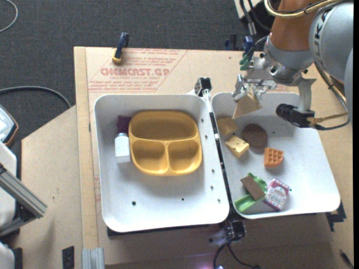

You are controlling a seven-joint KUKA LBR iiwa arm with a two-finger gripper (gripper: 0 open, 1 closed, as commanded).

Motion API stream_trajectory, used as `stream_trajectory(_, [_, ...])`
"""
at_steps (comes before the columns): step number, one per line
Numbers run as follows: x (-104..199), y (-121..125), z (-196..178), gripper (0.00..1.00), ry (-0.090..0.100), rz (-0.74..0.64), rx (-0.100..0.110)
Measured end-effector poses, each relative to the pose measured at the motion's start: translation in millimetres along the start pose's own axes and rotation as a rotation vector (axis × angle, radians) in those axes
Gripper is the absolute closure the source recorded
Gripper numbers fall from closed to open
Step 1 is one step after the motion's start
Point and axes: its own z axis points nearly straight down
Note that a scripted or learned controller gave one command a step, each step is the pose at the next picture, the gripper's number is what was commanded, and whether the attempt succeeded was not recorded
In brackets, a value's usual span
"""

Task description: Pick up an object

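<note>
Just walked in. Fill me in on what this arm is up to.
The arm's end effector hangs over the back of the right bin with a tan wedge-shaped piece between its fingers, lifted above the toy foods there. The left bin holds a yellow divided tray.

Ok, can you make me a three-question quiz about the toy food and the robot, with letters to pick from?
1. Where is the yellow tray?
A. left bin
B. right bin
C. floor

2. What colour is the waffle?
A. blue
B. orange
C. white

3. What is the gripper doing?
A. holding a tan slice
B. resting on the tray
C. touching the waffle

Answers: 1 A, the tray lies in the left bin. 2 B, it is orange. 3 A, the tan slice hangs between its fingers above the right bin.
</note>
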Motion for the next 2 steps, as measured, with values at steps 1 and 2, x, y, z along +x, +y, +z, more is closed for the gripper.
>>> stream_trajectory(1, [41.6,-16.2,10.3,1.0,0.0,0.002,0.002])
stream_trajectory(2, [34.9,-14.9,-10.1,1.0,-0.003,0.006,-0.008])
